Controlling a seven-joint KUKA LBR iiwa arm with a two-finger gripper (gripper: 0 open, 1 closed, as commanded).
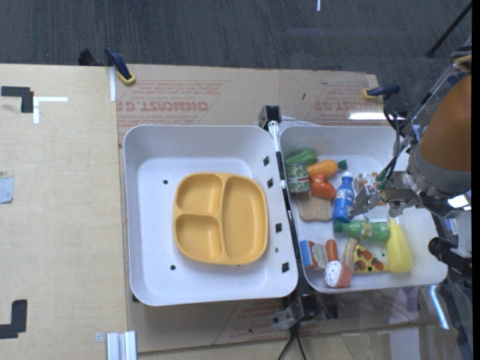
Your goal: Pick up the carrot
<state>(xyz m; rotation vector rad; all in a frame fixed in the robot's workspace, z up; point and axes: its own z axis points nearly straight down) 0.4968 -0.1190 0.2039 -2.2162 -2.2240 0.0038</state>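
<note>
Camera view from above, at a slant, over the desk (60, 223) and its two shallow white bins. Left bin (142, 201) carries a yellow divided plate (221, 218) near its middle, with bare white floor on every side of it. Right bin (315, 137) is crowded: the carrot (325, 168), orange with a green top, lies in the upper left part, just beside a green-labelled can (298, 177) and touching a red-orange item (324, 189) below it. A slice of bread (316, 209) and a blue bottle (343, 198) sit next to these; lower down lie a green bottle (367, 231), a yellow bottle (398, 250), a pizza slice (365, 259) and several small pieces near the front wall that are too packed to name. The arm (450, 137) enters from the right and is cut off by the frame edge; its orange band and grey wrist cover the right bin's right wall. The tool (369, 199) hangs over the middle of the right bin, near the blue bottle and well right of the carrot; dark linkage and clutter beneath blur its tips, so whether it is released or clenched cannot be told, and nothing is seen grasped. Open floor in this bin shows mainly along the far wall.
</note>
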